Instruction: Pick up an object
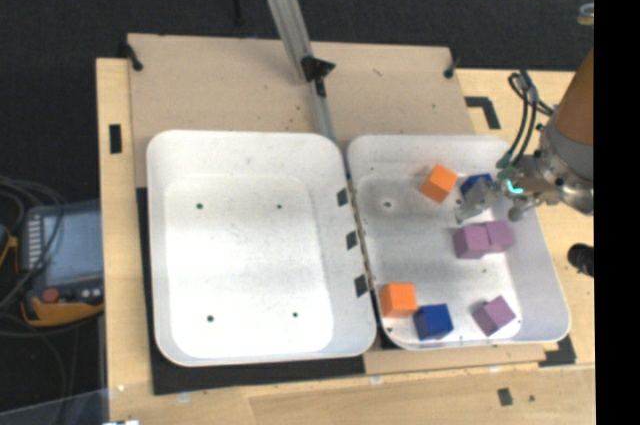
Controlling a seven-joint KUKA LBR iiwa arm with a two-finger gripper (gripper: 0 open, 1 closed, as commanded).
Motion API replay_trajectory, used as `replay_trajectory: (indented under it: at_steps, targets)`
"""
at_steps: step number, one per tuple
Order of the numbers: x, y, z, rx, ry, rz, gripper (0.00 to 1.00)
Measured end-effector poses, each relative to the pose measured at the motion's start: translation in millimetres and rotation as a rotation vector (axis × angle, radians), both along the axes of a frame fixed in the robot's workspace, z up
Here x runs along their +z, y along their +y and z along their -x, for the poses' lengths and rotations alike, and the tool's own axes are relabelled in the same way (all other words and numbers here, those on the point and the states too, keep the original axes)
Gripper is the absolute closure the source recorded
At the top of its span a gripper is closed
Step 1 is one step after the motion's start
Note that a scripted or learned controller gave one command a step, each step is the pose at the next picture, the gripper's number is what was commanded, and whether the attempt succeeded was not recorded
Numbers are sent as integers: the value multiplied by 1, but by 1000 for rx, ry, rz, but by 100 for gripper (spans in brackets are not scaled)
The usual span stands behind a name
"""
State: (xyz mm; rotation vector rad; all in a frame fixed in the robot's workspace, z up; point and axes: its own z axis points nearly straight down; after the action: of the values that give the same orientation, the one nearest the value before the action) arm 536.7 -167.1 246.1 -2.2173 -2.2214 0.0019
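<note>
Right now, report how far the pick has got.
Done: the arm has reached into the right bin and the gripper sits low among the blocks, beside a blue block and above the purple block. In hand: nothing visibly between the fingers. Left: grasping and lifting one; the orange block and the three blocks along the near edge all lie in the bin.

You see the gripper (492, 200) low over the right bin (400, 173), just above a purple block (483, 239), beside an orange cube (438, 183).
</note>
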Motion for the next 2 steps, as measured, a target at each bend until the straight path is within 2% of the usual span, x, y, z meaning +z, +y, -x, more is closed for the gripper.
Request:
replay_trajectory:
  at_steps: [1,2]
  targets:
    - [2,0,-1,-1,-4,1,0]
    - [-60,1,-4,-3,2,2,0]
